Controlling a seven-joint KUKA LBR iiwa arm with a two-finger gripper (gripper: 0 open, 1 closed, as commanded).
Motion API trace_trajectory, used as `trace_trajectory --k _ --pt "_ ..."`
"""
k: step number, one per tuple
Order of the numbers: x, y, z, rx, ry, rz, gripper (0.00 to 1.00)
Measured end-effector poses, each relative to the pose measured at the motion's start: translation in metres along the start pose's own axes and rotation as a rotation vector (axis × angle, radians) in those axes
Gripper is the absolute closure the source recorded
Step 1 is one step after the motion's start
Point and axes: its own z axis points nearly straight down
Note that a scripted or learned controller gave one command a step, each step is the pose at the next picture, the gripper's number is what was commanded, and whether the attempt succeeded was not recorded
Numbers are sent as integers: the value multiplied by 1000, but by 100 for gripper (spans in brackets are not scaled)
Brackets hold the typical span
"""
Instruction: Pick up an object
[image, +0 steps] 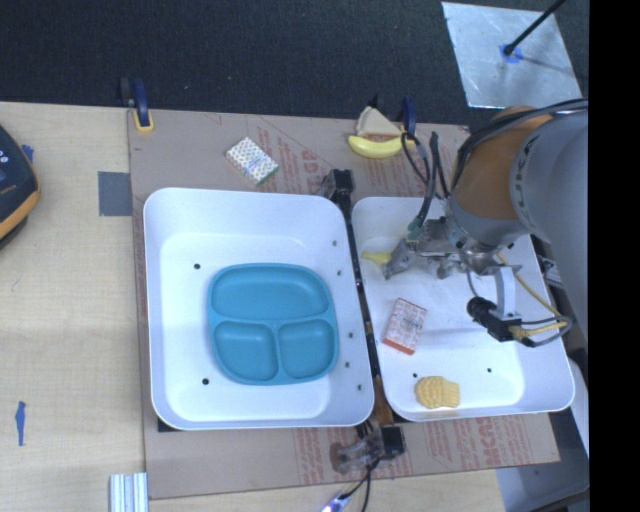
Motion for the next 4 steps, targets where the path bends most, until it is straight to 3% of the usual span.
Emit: trace_trajectory --k 1,2,3,4 --pt "-31 41 -20 11 3 -4 0" --pt "-1 -9 1 3 -1 -1 0" --pt "8 -60 1 3 -1 -2 0" --pt "11 -50 1 0 -1 -2 0"
